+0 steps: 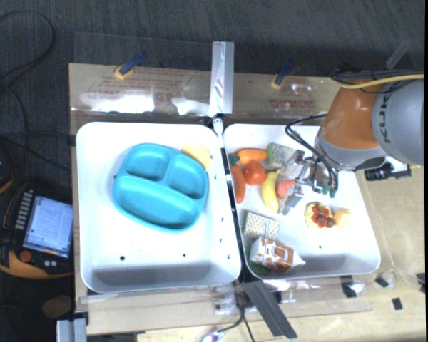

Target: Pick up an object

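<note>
The hand hangs low in the right bin beside the banana, its grip impossible to tell

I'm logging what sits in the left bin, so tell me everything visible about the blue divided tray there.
The bright blue divided plastic tray looks smooth and glossy, with a rounded outline and three shallow compartments: two smaller ones along its upper side and one long one along its lower side. It lies flat but turned at a slant, in the upper middle of the left white bin. A small yellow object lies against its upper right edge. Its compartments look bare.
</note>
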`<state>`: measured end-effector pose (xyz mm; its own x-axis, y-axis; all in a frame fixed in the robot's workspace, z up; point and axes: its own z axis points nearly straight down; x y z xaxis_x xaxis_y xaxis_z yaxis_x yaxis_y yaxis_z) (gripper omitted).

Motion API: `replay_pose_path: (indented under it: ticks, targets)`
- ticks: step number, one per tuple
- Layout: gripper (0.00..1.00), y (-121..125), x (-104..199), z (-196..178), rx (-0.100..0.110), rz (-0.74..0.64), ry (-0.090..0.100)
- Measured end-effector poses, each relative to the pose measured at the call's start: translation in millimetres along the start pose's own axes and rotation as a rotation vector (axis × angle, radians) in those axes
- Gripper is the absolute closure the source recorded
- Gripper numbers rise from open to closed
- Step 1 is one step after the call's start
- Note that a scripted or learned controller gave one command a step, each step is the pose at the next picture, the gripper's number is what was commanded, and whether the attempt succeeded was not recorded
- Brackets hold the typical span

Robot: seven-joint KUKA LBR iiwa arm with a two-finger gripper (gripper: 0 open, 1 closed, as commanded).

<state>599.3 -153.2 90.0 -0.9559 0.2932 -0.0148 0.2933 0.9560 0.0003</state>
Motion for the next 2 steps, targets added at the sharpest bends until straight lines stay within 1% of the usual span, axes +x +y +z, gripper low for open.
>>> replay_pose_path:
  ticks: [1, 2]
  targets:
    - [0.00, 28.3, -40.6, -4.0, 0.004, 0.217, 0.013]
    - [0.00, 14.8, 11.8, -0.3, -0.001, 0.492, 0.001]
